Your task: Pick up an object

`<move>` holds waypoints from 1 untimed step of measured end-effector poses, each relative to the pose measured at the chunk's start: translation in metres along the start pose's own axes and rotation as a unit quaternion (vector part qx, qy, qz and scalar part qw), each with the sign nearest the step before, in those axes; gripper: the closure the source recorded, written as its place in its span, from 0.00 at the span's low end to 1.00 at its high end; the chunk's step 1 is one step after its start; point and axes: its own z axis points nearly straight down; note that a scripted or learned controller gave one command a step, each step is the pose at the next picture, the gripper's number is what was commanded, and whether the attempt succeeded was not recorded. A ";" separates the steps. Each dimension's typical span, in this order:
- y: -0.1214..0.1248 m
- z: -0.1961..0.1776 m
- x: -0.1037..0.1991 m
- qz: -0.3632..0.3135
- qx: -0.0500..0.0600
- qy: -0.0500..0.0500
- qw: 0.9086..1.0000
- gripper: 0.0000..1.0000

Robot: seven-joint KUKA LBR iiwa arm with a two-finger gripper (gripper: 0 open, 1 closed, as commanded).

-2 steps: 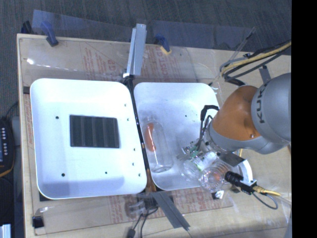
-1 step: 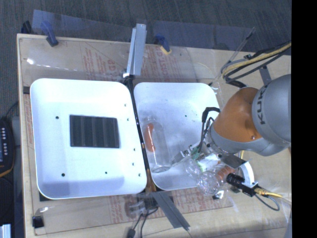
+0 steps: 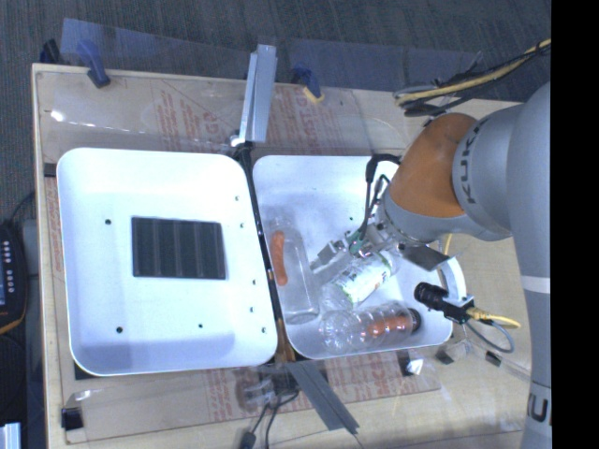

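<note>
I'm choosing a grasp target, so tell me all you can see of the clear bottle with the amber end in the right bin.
The clear bottle looks like crinkled transparent plastic with an amber-brown section toward its right end. It lies on its side along the near wall of the right bin, beside another clear item with a green label. The gripper is above them.

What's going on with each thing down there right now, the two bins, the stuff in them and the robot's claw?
Left bin: holds a dark ridged panel, lying flat.
Right bin: holds several clear items, clustered toward its near end.
Clear bottle: on its side, under the gripper.
Amber bottle: on its side, near the front wall.
Orange stick: lying flat by the left wall.
Gripper: lowered into the right bin over the clear bottle.
</note>
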 end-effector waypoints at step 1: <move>-0.031 0.027 -0.014 -0.021 0.001 0.002 1.000 0.00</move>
